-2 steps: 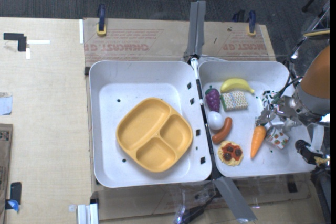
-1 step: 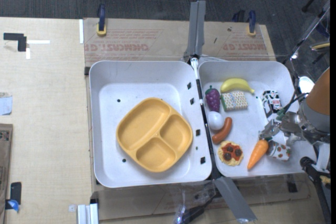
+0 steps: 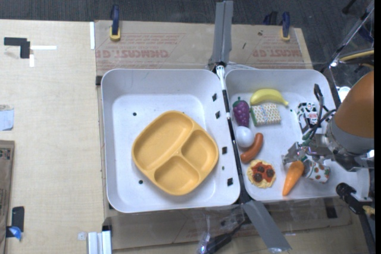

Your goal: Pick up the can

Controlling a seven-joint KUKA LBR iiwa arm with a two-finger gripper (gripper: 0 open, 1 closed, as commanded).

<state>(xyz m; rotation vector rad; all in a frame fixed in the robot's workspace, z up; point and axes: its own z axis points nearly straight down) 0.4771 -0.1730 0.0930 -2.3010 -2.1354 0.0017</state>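
Observation:
A small white can point(image 3: 320, 172) with red and green spots lies near the front right corner of the right bin point(image 3: 271, 77), touching the top of an orange carrot point(image 3: 292, 177). My gripper point(image 3: 296, 156) hangs low over the carrot's top end, just left of the can. The grey arm with its orange band point(image 3: 357, 110) comes in from the right and covers part of the bin's right side, including the can's far edge.
The right bin also holds a banana point(image 3: 269, 96), purple grapes point(image 3: 240, 112), a speckled block point(image 3: 266, 114), a white egg point(image 3: 244, 136), a sausage point(image 3: 252, 147), a pizza slice point(image 3: 262, 173) and a black-and-white carton point(image 3: 308, 112). A yellow divided plate point(image 3: 174, 153) lies in the left bin point(image 3: 119, 128).

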